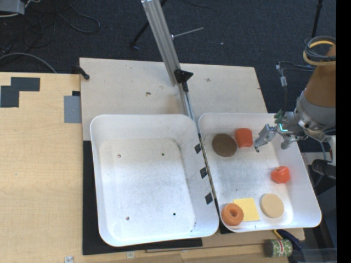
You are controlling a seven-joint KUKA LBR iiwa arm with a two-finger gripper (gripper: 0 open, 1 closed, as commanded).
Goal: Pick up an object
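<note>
The gripper (275, 137) is positioned over the upper portion of the right bin (310, 204), with its two fingers spread apart and nothing between them. An orange block (244, 137) lies just left of the fingertips, touching or nearly touching a brown disc (224, 145). A red object (281, 175) lies below the gripper, apart from it. An orange ring (233, 214), a yellow square (247, 209) and a tan disc (272, 205) lie along the bin's near edge. The left bin (104, 130) adjoins the right bin.
</note>
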